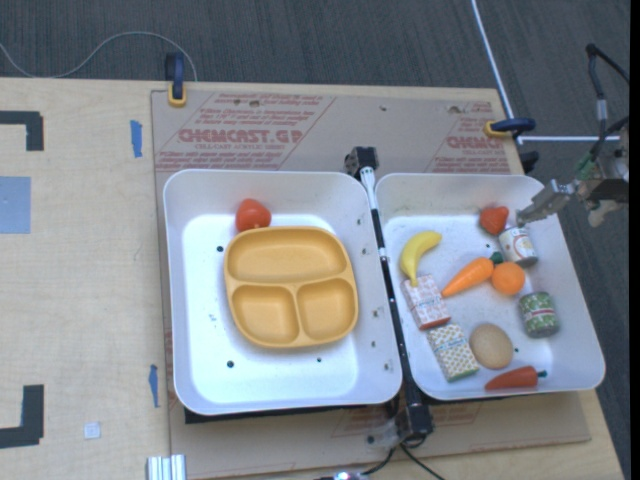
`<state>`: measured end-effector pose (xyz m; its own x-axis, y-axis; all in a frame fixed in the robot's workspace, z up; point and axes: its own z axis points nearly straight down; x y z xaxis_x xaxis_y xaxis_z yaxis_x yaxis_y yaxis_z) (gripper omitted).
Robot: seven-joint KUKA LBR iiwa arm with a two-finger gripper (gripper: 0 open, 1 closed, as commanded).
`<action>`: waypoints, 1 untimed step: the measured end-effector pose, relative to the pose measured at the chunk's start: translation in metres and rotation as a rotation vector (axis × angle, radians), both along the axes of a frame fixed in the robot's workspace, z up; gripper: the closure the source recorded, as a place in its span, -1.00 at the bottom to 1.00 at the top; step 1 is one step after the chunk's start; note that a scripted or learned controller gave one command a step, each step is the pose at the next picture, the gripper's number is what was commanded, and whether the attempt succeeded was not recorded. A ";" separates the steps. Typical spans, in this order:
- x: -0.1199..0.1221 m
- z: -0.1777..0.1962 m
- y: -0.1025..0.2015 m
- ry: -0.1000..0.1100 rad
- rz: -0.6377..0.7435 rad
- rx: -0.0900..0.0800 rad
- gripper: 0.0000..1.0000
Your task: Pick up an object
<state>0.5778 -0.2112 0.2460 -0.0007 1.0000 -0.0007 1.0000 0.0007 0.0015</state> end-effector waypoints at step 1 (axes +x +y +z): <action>-0.010 -0.144 0.013 0.003 0.005 0.014 -1.00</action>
